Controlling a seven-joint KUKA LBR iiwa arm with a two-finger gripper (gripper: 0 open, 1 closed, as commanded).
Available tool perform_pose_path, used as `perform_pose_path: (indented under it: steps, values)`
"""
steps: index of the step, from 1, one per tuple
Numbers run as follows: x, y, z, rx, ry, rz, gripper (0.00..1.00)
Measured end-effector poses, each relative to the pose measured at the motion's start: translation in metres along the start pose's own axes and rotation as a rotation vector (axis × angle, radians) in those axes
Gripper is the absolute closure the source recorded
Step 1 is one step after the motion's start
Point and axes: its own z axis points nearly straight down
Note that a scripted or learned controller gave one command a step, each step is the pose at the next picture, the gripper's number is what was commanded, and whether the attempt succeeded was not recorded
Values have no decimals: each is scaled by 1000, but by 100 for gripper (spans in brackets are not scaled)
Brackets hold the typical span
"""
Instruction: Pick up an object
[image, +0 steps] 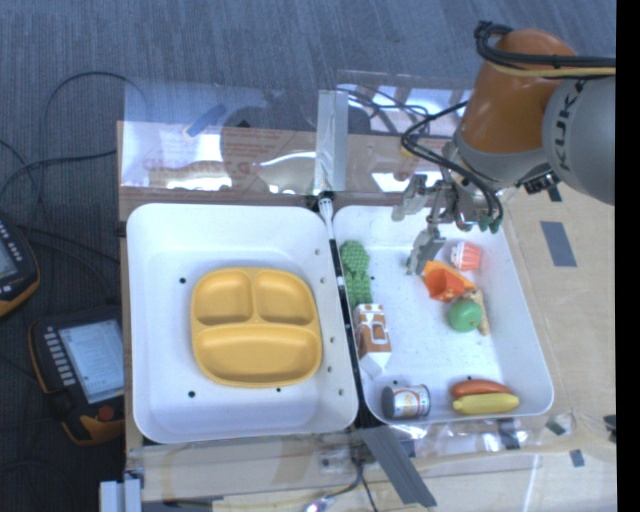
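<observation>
Above the right bin (530, 345), jaws (432, 232) (state unclear), orange toy (445, 281) partly hidden

The grey KUKA arm (592, 120) has a smooth, rounded grey casing with part of the maker's name in dark capital letters along its side. Above the wrist sits a broad, glossy orange band (510, 85), bulbous and domed on top. Black cables (520, 55) loop over the orange section and run down toward the wrist. Below it, the two-finger metal gripper (428, 235) is silvery grey, built of small angular brackets with thin, pale fingers.
</observation>
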Motion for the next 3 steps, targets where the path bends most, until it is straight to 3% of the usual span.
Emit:
perform_pose_path:
  steps: [1,2,3]
  values:
    - [85,-65,112,2,-8,27,0]
    - [62,-54,112,2,-10,41,0]
    - [94,-88,111,3,-12,-103,0]
